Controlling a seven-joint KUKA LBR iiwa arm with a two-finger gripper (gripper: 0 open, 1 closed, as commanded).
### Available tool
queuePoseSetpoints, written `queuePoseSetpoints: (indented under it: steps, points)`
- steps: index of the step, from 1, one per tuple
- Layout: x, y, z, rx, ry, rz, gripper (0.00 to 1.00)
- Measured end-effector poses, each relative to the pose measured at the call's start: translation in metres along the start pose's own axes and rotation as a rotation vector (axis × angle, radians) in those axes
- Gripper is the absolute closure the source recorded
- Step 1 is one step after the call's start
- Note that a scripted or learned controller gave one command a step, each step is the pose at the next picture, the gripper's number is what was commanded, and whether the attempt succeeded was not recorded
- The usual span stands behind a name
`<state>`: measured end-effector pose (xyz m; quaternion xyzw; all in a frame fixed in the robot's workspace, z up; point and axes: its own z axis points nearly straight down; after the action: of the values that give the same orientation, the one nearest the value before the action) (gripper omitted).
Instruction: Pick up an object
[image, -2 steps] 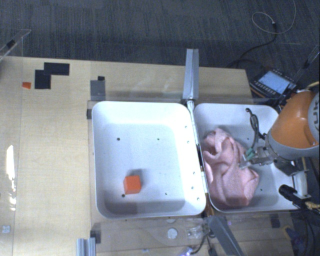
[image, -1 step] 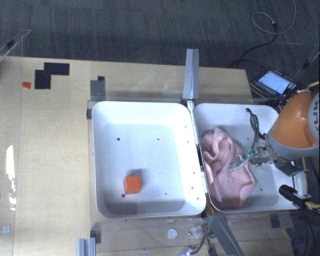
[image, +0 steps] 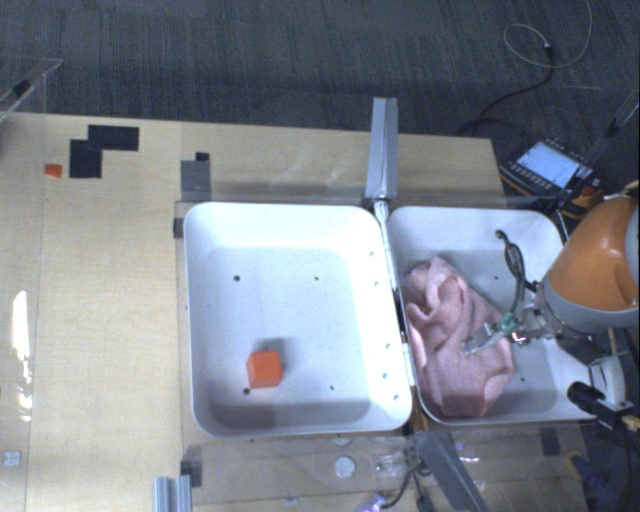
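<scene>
Fingers (image: 497, 333) low at pink cloth's (image: 450, 340) right edge in right bin (image: 545, 240); opening unresolvable, grasp unconfirmed. Cloth lies left, long axis near-far.

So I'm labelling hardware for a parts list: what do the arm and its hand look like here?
The arm shows a rounded orange band above a grey wrist section. The hand is small and metallic, with thin fingers and a greenish tint near the tips. A dark cable loops beside the wrist.

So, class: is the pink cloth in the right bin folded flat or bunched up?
Bunched up. The pink cloth lies in a crumpled heap with uneven folds and ridges, against the right bin's left wall.
</scene>
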<state>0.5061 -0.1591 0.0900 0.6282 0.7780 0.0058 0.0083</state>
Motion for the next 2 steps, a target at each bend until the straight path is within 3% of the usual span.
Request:
queuePoseSetpoints:
  steps: [1, 2]
  points:
    - [-0.0021, 0.0036, -0.01, -0.007, -0.006, 0.0, 1.0]
    - [-0.0022, 0.0035, -0.01, -0.006, -0.006, 0.0, 0.0]
